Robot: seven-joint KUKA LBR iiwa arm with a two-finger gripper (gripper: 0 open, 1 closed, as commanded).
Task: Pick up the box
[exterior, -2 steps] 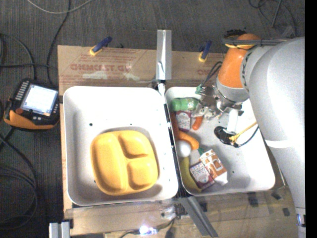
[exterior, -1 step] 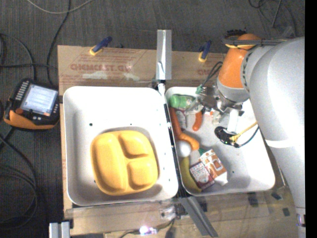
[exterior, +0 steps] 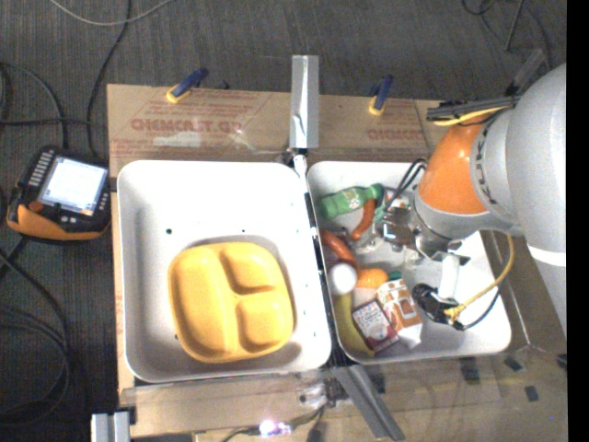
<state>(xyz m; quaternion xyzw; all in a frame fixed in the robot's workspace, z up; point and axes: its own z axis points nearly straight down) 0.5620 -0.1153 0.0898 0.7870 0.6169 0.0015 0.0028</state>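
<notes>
An orange and white box (exterior: 402,302) lies in the right bin (exterior: 488,334) near its front edge. A smaller packet with a dark red label (exterior: 371,321) leans against the box's left side. My gripper (exterior: 393,221) hangs over the middle of the right bin, below the arm's orange band (exterior: 456,168). It sits behind the box and apart from it, close to a green bottle (exterior: 350,199) and a red-orange sausage shape (exterior: 367,215). Nothing shows in its grasp.
Left of the box lie an orange (exterior: 372,278), a white egg (exterior: 343,277), a red item (exterior: 337,247) and a banana (exterior: 346,325). A yellow cable (exterior: 474,300) loops over the bin's right part. The left bin (exterior: 147,201) holds a yellow divided plate (exterior: 232,299).
</notes>
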